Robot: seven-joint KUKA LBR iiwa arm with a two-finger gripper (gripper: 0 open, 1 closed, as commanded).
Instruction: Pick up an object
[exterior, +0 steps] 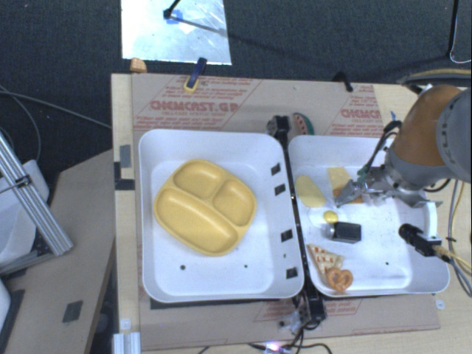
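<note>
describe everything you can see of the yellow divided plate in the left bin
The yellow divided plate looks like matte plastic, rounded in outline and pale mustard in colour. Raised ridges split it into three compartments: one long one along its lower left side and two smaller ones at the upper right. It lies flat, right side up and turned at a slant, near the middle of the left bin, resting on the bin's white floor. Nothing lies in it.

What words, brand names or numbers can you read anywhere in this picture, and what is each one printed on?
"CHEMCAST GP": red print on the brown paper-covered sheet under the two shallow white bins, above the left bin.
"CHEMCAST": the same red print, slanted and partly cut off, near the sheet's upper right corner, around.
More red marks along the sheet's front edge are too small to read.
</note>
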